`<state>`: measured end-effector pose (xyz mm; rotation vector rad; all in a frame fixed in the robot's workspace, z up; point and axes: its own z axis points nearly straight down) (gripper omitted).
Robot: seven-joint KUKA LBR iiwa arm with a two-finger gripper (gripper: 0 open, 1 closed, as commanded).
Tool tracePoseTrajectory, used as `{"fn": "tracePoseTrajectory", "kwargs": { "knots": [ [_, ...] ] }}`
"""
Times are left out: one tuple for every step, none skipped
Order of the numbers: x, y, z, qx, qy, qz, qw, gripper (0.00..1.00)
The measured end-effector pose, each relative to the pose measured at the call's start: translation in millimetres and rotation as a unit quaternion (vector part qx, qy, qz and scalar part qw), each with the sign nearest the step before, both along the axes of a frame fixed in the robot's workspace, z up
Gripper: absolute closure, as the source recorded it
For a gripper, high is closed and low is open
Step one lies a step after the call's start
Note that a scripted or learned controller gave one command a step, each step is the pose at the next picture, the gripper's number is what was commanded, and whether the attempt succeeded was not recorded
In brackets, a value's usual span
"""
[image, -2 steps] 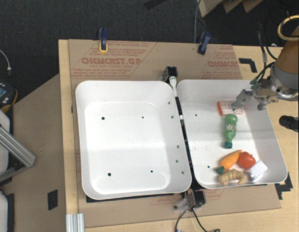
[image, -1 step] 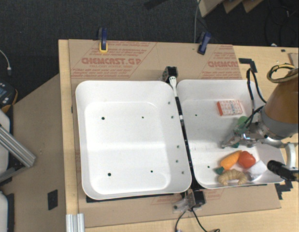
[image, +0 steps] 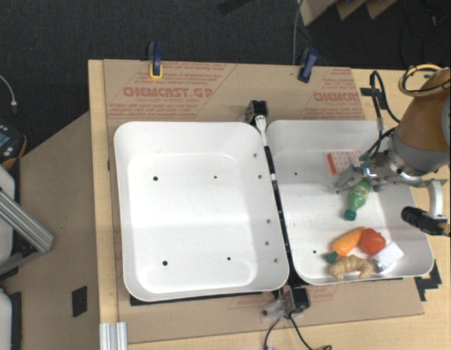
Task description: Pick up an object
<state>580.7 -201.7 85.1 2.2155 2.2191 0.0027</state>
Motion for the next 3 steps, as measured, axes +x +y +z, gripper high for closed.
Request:
{"fn": "tracePoseTrajectory", "kwargs": {
  "knots": [
    [-35.5, 92.0, -0.7, 0.0033, 0.005, 0.001, 1.0000, 0.00],
    [-33.9, 88.3, 9.4, 0.0015, 0.003, -0.001, 1.0000, 1.00],
    [-34.0, 88.3, 9.1, 0.0015, 0.003, -0.001, 1.0000, 0.00]
  ]
}}
